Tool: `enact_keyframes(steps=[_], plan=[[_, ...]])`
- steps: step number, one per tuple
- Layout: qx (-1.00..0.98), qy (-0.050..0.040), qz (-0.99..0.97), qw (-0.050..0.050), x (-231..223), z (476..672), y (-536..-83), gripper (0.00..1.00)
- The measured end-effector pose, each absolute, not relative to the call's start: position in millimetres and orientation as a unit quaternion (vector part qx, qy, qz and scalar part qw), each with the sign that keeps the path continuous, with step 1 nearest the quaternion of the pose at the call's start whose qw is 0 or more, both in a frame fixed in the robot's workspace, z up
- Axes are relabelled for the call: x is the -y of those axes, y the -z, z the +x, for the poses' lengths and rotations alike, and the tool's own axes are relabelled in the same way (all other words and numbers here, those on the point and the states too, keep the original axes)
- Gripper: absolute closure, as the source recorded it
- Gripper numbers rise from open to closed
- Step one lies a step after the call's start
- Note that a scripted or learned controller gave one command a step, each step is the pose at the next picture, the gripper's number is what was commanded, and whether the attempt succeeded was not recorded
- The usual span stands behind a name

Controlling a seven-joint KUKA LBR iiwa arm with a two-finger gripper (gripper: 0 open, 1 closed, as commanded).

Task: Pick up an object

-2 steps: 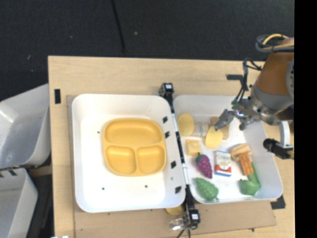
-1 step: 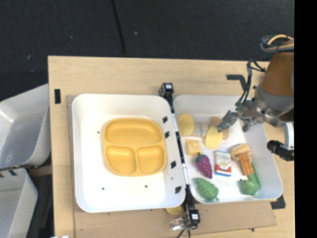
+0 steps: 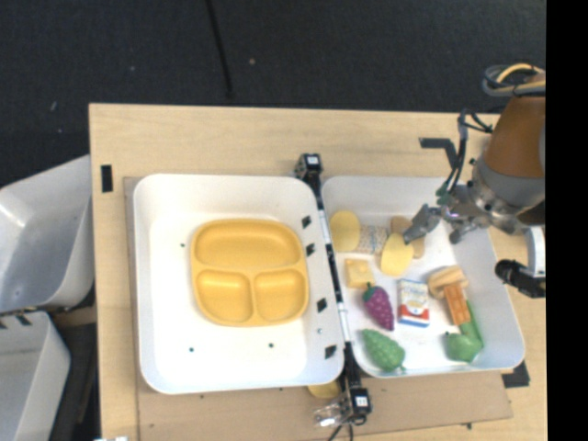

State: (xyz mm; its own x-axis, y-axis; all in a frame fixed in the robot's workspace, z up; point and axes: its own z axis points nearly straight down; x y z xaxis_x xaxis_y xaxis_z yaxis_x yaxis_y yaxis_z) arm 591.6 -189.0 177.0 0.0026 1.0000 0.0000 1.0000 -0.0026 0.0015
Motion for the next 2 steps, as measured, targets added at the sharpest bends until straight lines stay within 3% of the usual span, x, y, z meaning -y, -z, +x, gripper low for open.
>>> enact_keyframes(steps=[2], plan=[[-0.706, -0.0005, 0.708, 0.001, 189.0, 591.6, -177.0, 0.0]])
